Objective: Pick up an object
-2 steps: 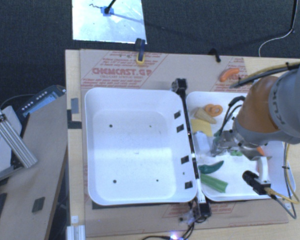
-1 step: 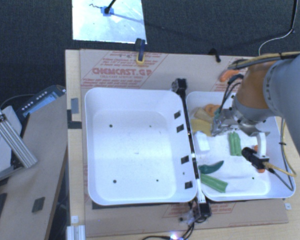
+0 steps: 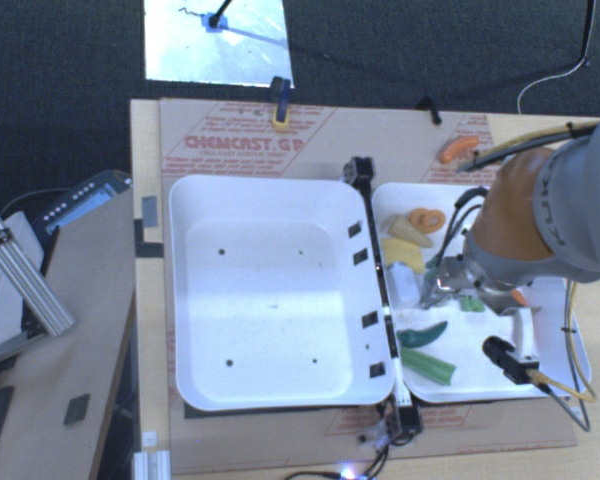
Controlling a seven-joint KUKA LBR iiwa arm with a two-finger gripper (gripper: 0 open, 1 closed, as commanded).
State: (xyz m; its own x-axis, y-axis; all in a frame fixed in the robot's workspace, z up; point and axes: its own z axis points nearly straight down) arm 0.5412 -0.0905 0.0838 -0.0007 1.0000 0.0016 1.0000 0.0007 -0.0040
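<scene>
From the overhead camera I see my gripper (image 3: 442, 286) low in the right bin (image 3: 560, 383), near its left wall, but I cannot tell how its jaws stand. Below them lie two green vegetables: a dark curved one (image 3: 423, 334) just beneath, a lighter one (image 3: 428, 366) nearer the front rim. Above sit one orange ring (image 3: 427, 219) and one yellow piece (image 3: 404, 253). The left bin (image 3: 270, 298) adjoins it.
</scene>
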